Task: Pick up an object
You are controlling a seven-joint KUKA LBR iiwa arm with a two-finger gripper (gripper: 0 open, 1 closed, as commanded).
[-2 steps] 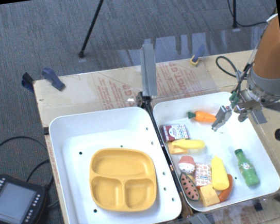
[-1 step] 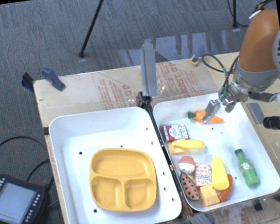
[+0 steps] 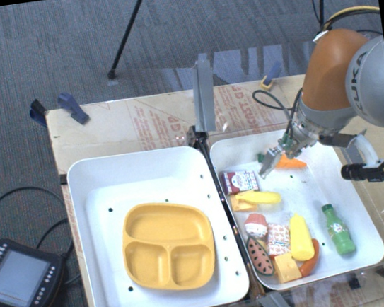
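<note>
Arm (image 3: 349, 79) reaches in from the right over the right bin (image 3: 359, 192). Jaws (image 3: 273, 158) low at the bin's far side, spread apart, pinching nothing. Just beside them, touching or nearly so: orange carrot-like piece (image 3: 292, 163), small, tapered, lying flat on the bin floor. Nearer the front, a toy-food cluster: red-white carton (image 3: 239, 180), yellow banana (image 3: 257, 197), watermelon slice (image 3: 260, 257), green bottle (image 3: 338, 229). Left bin (image 3: 91, 193) carries a yellow divided plate (image 3: 168, 245).
</note>
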